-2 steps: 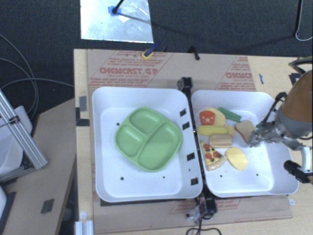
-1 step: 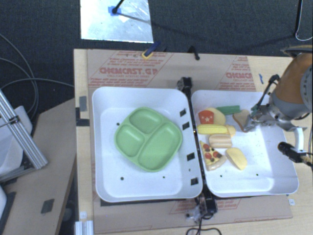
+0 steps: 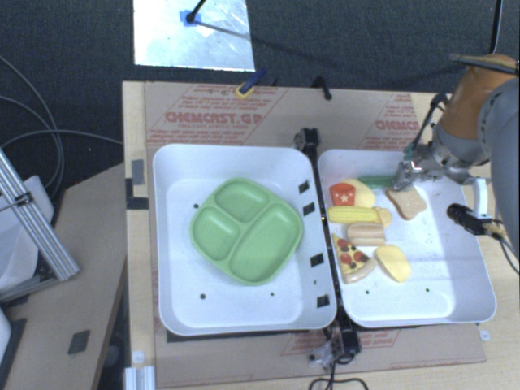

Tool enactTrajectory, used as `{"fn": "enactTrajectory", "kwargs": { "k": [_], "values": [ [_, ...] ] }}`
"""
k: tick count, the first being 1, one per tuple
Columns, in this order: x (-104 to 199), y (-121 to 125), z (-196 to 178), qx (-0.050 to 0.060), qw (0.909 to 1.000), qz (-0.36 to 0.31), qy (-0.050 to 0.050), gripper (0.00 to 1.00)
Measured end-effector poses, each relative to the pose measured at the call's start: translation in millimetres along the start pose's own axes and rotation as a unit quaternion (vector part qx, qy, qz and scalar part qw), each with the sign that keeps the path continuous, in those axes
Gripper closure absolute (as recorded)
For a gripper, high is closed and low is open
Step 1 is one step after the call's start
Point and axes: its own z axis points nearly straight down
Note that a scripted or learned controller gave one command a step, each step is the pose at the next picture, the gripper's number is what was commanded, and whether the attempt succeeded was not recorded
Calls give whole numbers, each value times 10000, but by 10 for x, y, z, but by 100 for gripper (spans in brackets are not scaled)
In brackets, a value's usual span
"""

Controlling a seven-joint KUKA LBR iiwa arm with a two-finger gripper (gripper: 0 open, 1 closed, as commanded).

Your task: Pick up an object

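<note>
My gripper (image 3: pixel 405 182) hangs over the back of the right bin (image 3: pixel 455 299), reaching in from the right. Directly beneath its tip, touching or nearly touching it, lies a tan toast slice (image 3: pixel 409 204). To the left sit a yellow piece with a red top (image 3: pixel 348 193), a corn cob (image 3: pixel 352 214), a pale bun (image 3: pixel 366 233), a pizza slice (image 3: pixel 353 260) and a yellow lemon-like piece (image 3: pixel 392 262). A green strip (image 3: pixel 375 180) lies by the bin's back wall.
The left bin (image 3: pixel 183 299) holds a green divided plate (image 3: pixel 246 230) near its middle. A black divider (image 3: pixel 321 234) runs between the bins. Cardboard (image 3: pixel 211 116) lies under both bins, with a shiny sheet (image 3: pixel 193 23) beyond it.
</note>
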Motion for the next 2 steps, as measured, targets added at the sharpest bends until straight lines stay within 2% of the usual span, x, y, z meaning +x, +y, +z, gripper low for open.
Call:
{"fn": "enactTrajectory", "kwargs": {
  "k": [1,2],
  "values": [
    [-106,79,5,23,10000,8,11,100],
    [-112,-379,-14,-4,10000,35,-3,100]
  ]
}}
